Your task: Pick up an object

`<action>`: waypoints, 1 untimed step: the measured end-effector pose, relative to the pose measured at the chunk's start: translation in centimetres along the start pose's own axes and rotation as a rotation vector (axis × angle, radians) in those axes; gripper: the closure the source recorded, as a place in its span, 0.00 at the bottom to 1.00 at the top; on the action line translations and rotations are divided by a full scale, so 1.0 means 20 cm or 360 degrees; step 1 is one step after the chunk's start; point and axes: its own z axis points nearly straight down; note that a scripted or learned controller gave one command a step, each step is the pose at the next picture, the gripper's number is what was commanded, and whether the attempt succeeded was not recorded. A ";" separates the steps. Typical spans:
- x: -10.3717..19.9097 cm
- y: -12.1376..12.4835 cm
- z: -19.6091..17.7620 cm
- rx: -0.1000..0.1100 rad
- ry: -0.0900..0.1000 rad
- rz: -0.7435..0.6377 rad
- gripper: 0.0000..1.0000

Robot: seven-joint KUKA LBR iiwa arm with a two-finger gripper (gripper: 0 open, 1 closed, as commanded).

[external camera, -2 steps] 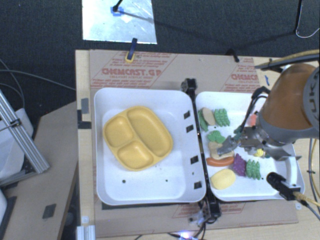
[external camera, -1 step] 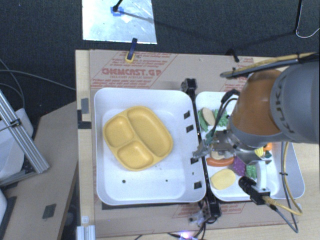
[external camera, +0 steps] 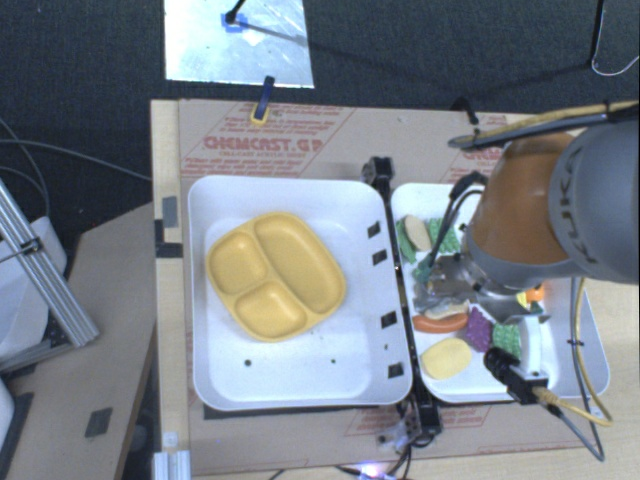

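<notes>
the orange carrot-like piece (external camera: 440, 321) lies in the right bin (external camera: 598, 368), long axis left-right, just above the yellow potato-like piece (external camera: 446, 358). gripper (external camera: 447, 286) hangs just over it; grip state unclear.

I'm counting two white bins (external camera: 300, 388), one yellow sectioned plate (external camera: 275, 273) in the left one, and roughly five or six toy food pieces (external camera: 446, 358) in the right.

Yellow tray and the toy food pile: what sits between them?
In the camera view, between the yellow tray and the toy food runs the black divider where both bins' rims meet.
</notes>
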 end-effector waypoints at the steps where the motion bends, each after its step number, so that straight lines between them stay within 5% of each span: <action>1: 0.30 0.00 -0.11 0.0002 0.0003 -0.0008 1.00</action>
